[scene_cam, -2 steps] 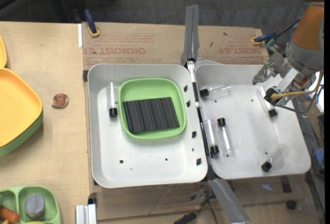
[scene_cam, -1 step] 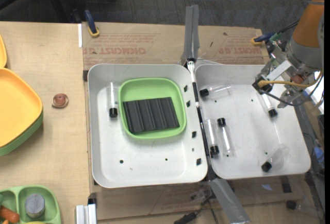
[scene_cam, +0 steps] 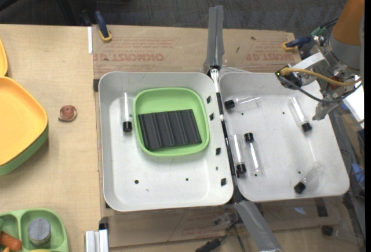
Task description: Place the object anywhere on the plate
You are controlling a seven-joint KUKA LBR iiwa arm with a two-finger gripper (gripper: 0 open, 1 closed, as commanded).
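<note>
Two white bins are set side by side on a brown bench, the left bin point(scene_cam: 116, 187) and the right bin point(scene_cam: 278, 184). A green plate point(scene_cam: 171, 100) is seen in the left bin, and a dark ridged block point(scene_cam: 168, 129) is laid on it. A clear tube with a black cap point(scene_cam: 126, 112) is placed just left of the plate. More clear tubes point(scene_cam: 252, 152) are scattered in the right bin. The gripper point(scene_cam: 322, 112) is seen at the right of the frame, over the right bin — whether it is open or closed cannot be told.

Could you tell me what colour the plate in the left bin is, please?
The plate is light green, with a dark grey ribbed block lying on it, as shown in the camera view.
</note>
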